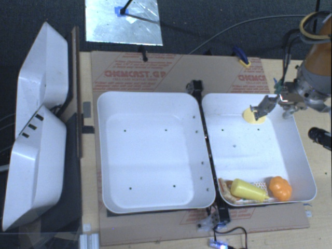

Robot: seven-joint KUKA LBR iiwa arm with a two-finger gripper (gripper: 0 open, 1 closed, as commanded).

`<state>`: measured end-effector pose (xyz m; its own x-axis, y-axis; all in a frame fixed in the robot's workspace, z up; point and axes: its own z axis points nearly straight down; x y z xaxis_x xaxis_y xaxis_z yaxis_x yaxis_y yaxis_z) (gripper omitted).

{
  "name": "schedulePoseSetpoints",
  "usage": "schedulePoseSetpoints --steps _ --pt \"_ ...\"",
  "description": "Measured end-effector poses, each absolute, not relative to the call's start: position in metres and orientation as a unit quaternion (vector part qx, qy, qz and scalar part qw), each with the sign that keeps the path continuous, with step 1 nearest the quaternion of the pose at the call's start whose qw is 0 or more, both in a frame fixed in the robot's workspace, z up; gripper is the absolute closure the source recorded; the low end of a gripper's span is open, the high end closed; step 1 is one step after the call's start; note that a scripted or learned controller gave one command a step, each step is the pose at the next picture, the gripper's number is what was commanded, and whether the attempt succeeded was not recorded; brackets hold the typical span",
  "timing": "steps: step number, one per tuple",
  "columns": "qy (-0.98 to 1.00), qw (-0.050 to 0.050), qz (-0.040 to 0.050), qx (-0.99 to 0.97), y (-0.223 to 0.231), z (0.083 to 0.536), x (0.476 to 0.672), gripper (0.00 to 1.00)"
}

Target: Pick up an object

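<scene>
Yellow disc (pixel 252 116) lies just beneath the fingers (pixel 261 108), right bin (pixel 306 154).

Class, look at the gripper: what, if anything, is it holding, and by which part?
Cannot be told. The gripper sits at the small yellow object in the right bin; no grip is visible.

One camera sits high over the bench (pixel 171 66) and looks down at a slant. It takes in both white bins, the left bin (pixel 106 154) and the right bin (pixel 303 160), side by side. The arm (pixel 316 61) comes in from the right.
</scene>
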<state>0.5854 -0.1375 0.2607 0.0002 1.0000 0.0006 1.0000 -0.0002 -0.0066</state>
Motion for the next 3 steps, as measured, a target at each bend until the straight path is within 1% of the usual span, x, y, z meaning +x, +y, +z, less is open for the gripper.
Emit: schedulePoseSetpoints --steps 1,3 --pt "-0.707 0.000 -0.0003 -0.707 -0.137 0.265 0.587 0.00" --pt "-0.707 0.001 0.0005 -0.707 -0.143 0.179 0.586 0.00"
